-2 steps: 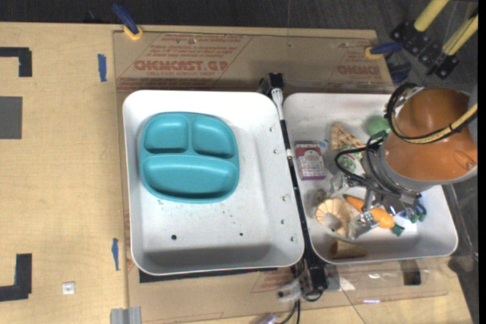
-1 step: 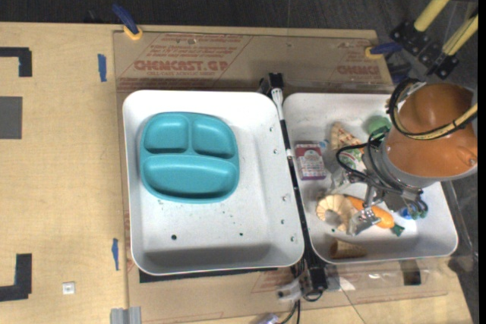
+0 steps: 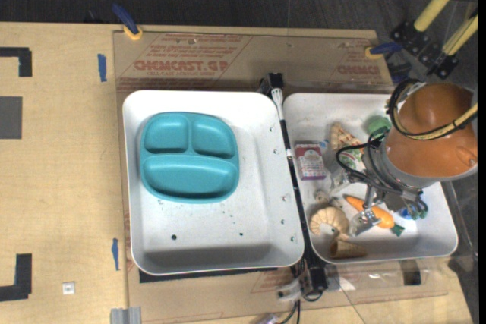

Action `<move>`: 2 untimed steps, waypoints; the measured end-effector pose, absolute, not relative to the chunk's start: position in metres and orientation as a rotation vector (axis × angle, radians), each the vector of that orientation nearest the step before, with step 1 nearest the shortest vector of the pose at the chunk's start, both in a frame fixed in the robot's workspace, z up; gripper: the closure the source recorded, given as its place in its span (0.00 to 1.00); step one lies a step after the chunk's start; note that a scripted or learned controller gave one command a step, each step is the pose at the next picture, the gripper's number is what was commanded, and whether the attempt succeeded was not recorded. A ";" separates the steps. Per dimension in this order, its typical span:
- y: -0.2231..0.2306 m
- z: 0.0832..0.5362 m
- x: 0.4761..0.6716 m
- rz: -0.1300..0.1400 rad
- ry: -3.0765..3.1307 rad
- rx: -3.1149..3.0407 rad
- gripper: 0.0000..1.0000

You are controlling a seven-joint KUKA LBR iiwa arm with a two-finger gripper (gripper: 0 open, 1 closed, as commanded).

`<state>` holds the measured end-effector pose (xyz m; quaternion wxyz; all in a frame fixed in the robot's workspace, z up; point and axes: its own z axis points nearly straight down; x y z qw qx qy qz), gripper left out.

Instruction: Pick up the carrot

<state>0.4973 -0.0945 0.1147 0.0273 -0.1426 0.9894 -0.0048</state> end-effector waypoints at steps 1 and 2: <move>-0.097 0.093 0.497 -0.006 3.085 -0.448 0.00; -0.094 0.105 0.503 -0.006 3.066 -0.447 1.00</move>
